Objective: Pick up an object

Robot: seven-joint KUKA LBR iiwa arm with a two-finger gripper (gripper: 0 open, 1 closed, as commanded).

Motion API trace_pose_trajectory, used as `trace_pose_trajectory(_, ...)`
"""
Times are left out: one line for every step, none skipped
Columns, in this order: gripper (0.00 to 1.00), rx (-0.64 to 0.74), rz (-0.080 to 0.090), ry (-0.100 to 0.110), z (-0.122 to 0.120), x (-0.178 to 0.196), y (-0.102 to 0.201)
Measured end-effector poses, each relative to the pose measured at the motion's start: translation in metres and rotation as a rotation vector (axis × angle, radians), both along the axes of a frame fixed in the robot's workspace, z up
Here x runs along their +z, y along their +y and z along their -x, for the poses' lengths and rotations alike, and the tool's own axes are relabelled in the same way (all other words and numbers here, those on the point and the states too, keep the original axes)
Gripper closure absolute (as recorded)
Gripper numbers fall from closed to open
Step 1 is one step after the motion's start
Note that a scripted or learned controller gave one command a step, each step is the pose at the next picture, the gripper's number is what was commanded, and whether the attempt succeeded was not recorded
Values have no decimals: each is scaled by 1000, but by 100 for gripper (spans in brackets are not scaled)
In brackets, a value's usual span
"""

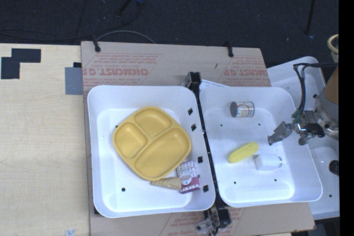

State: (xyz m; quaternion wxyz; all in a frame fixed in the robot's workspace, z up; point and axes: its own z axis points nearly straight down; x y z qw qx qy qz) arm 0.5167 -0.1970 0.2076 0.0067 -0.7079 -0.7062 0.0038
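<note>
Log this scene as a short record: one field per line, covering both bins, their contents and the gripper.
left bin: yellow divided plate, ice cream cone and small red-and-white packet by the plate's near edge
right bin: small can on its side, yellow corn cob, white cup beside the corn
gripper: over the right bin's right edge, nothing between its fingers
bench: cardboard sheet under both bins
</note>
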Motion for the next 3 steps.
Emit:
trace_pose_trajectory(0,3,3,-11,-3,6,0)
trace_pose_trajectory(0,3,1,-7,-6,-58,1)
trace_pose_trajectory(0,2,0,-6,2,-110,6)
